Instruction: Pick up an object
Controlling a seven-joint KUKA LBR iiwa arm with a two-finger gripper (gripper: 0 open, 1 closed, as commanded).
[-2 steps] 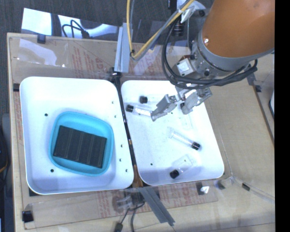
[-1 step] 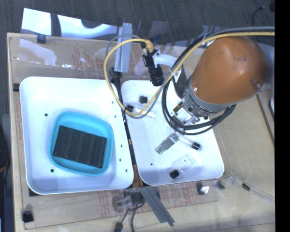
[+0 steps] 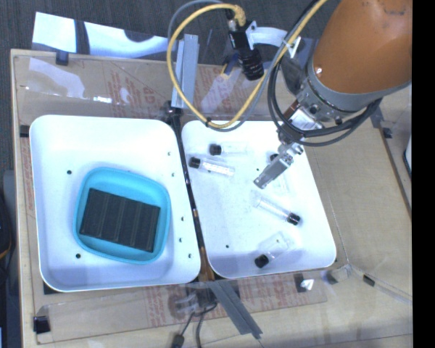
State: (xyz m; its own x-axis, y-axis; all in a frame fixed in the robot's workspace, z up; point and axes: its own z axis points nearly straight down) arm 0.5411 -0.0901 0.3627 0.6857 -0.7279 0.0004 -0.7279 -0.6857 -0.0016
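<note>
My gripper [image 3: 264,180] hangs over the middle of the right bin [image 3: 315,201], tilted down to the left below the orange-banded wrist [image 3: 362,35]. Nothing shows in its grasp. Several small clear vials with black caps lie on the bin floor: one [image 3: 212,167] left of the gripper, one [image 3: 279,211] just below it, and one [image 3: 270,251] near the front wall. A small black cap [image 3: 215,149] sits at the back left. In the left bin [image 3: 47,194] a blue tray [image 3: 123,216] holds a dark ridged block [image 3: 122,217].
Yellow and grey cables [image 3: 181,64] loop over the back of the bench and the right bin's rear rim. A metal bracket [image 3: 235,312] lies in front of the bins. White paper [image 3: 94,38] lies at the back left.
</note>
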